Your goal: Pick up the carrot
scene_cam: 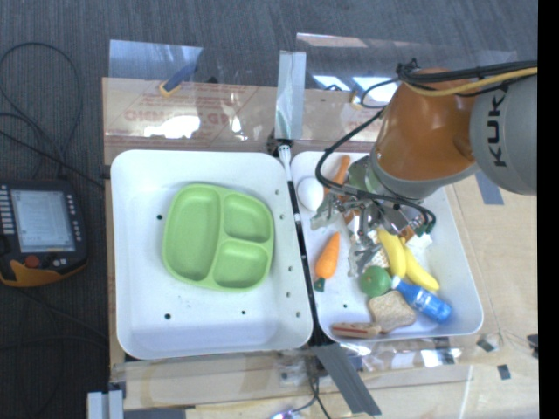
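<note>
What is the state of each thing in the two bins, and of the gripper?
carrot: lying in the right bin, near its left wall, not held.
gripper: low over the right bin, right of the carrot; its grip is hard to make out.
green plate: flat in the left bin, nothing on it.
banana: lying among the other items.
white egg: resting at the right bin's upper left.

so the surface is a pale wood-looking top. two shallow white bins sit on it side by side, left bin and right bin, touching in the middle.
</note>
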You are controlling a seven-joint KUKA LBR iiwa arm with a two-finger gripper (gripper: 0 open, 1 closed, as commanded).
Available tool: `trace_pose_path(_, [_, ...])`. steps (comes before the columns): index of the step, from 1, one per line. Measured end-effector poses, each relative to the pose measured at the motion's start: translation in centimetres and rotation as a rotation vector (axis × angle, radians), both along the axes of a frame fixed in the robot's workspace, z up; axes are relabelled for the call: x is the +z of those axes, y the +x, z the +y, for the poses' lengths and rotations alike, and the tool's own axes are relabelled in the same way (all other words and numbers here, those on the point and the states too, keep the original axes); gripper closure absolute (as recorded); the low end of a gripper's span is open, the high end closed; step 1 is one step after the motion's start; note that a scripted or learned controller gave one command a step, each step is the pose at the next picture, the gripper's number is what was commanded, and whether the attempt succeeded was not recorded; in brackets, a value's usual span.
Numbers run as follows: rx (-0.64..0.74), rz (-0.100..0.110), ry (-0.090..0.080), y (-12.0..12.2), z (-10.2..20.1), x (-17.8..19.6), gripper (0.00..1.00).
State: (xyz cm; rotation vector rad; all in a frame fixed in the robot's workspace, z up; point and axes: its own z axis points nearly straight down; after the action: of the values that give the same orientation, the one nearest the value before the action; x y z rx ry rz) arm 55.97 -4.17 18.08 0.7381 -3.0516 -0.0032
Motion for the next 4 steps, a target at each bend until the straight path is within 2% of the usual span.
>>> trace_pose_path(1, [-0.021, -0.004, 0.0, -1.0, -6.2, -6.2, 0.0])
trace_pose_path(2, [-0.12, -0.002, 0.001, -3.2, 0.5, 0.1, 0.0])
trace_pose_path(3, [-0.055, 0.006, -0.001, -5.8, -5.5, -5.4, 0.0])
trace_pose_path(4, [-0.053, 0.005, -0.001, -5.6, -5.3, -4.7, 1.0])
